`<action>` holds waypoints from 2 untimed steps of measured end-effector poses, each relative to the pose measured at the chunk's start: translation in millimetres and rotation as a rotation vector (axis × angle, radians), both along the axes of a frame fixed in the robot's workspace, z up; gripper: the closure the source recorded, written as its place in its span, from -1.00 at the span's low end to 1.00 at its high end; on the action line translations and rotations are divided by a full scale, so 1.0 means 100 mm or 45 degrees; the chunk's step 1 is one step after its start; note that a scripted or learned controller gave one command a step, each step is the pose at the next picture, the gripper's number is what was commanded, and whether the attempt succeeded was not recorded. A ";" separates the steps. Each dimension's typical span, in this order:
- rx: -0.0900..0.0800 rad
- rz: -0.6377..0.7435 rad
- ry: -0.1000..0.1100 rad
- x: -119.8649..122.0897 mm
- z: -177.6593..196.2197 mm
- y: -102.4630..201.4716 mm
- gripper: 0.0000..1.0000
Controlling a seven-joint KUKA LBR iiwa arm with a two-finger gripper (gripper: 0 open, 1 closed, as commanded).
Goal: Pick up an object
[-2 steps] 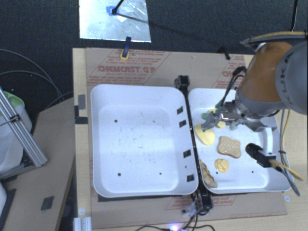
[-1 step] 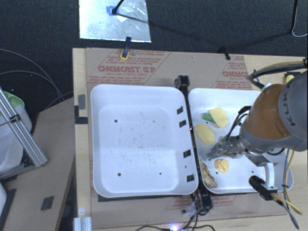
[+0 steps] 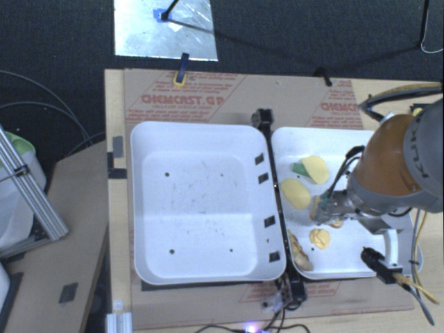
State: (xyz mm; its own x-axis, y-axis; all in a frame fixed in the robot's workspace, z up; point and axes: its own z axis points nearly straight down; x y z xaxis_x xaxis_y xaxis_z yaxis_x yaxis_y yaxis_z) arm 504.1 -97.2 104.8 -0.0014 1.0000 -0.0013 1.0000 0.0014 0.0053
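The gripper (image 3: 325,212) sits low in the right bin (image 3: 347,266), finger state indiscernible, with a yellow round piece (image 3: 297,193) just to its far-left and a smaller one (image 3: 320,238) just nearer.

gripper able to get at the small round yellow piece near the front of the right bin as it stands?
Probably yes. The gripper sits low in the right bin, just above the small round yellow piece, which lies alone on the bin floor. The nearest neighbour, a tan piece by the wall, lies apart.
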 end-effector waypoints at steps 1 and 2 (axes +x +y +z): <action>0.005 0.016 -0.012 0.15 1.21 0.80 1.00; 0.004 0.010 0.001 -0.18 1.50 1.31 1.00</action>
